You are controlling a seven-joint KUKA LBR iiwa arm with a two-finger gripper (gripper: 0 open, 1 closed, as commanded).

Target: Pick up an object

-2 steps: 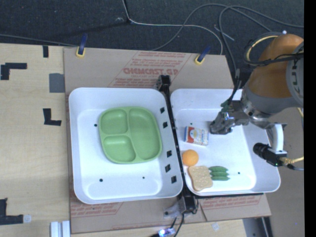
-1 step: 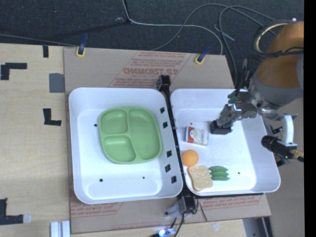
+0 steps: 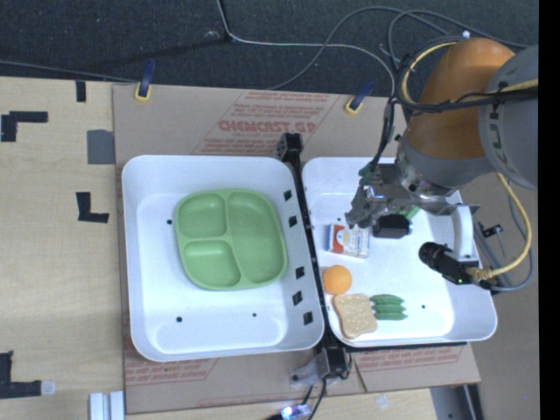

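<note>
- Candidate objects lie in the right bin (image 3: 455,318): a small white carton (image 3: 349,241) with red and blue print, lying flat near the bin's left wall; an orange ball (image 3: 337,279) just below it; a slice of toast (image 3: 355,314), tan with a pale crust, near the front edge; a green pea pod (image 3: 388,306) touching the toast's right side.
- The gripper (image 3: 366,210) hangs over the right bin just above and right of the carton. Whether it is wide or narrow I cannot tell; nothing is seen held.
- The left bin (image 3: 149,261) holds a green divided plate (image 3: 231,238) with three compartments, lying flat near the middle.
- The bins sit side by side on a cardboard sheet (image 3: 254,116) held by yellow clamps (image 3: 143,91).
- The arm (image 3: 459,103), with its orange band, covers the right bin's upper right part. Black cables (image 3: 332,38) trail across the dark surface behind.
</note>
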